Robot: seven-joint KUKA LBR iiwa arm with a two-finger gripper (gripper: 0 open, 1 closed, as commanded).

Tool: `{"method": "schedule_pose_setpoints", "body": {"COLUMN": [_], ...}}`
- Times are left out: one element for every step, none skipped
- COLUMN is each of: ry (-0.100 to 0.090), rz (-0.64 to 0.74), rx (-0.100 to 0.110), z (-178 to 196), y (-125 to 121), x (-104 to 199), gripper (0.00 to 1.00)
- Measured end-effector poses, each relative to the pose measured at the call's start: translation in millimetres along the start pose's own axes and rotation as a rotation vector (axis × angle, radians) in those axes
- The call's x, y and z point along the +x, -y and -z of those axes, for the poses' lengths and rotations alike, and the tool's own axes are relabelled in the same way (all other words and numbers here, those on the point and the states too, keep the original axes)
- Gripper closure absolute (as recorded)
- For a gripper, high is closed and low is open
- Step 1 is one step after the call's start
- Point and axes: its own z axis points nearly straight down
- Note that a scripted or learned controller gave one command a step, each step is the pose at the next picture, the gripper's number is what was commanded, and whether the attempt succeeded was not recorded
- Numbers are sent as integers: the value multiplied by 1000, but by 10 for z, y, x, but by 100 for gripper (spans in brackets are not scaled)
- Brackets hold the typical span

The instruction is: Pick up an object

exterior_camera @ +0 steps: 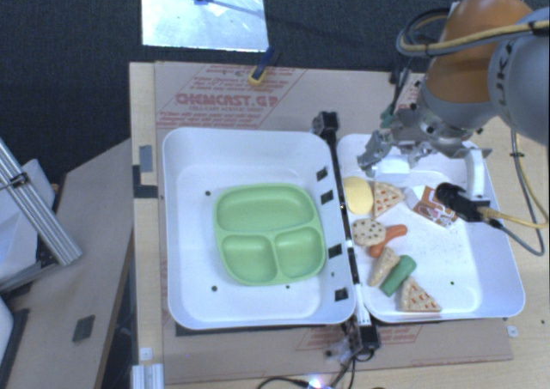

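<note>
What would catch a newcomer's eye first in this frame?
The light green three-compartment plastic tray in the middle of the left white bin stands out most. Next, the grey arm's two-finger gripper hangs over the far end of the right white bin, above a cluster of small toy foods, among them a pale yellow egg-shaped piece.

Green tray (266, 233), white bins (185, 207), a perhaps speckled cookie (368, 231).
</note>
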Motion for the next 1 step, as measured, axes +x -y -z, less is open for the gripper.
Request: {"method": "schedule_pose_setpoints", "body": {"ry": [0], "rz": [0], "rx": [3], "z": [-189], "y": [6], "x": [68], "gripper": [100]}}
